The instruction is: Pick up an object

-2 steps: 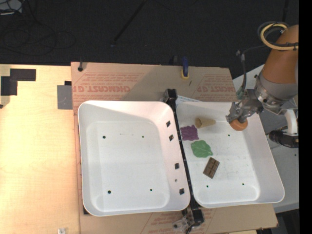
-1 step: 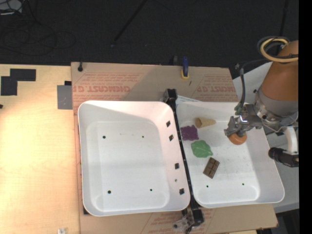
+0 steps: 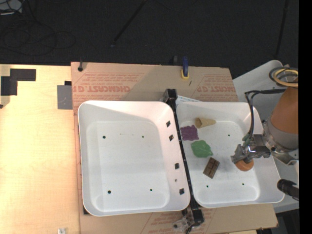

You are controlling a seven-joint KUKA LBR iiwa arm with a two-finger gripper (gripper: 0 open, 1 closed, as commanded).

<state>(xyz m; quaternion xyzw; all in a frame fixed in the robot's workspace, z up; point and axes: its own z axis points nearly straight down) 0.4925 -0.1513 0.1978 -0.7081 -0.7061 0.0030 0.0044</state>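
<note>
My gripper (image 3: 243, 159) is low in the right bin (image 3: 222, 199), near its right side, directly over a small orange object (image 3: 244, 165) that peeks out under it. Whether the fingers grasp the orange object is hidden by the gripper body. To its left in the same bin lie a brown block (image 3: 211, 167), a green lump (image 3: 201, 148), a purple piece (image 3: 189, 132) and a tan wedge (image 3: 204, 123).
The left bin (image 3: 126, 199) sits beside the right one, joined along a black-clipped divider (image 3: 176, 145). Cardboard lies under both bins, with a wooden bench surface at left. The arm and its cables enter from the right edge.
</note>
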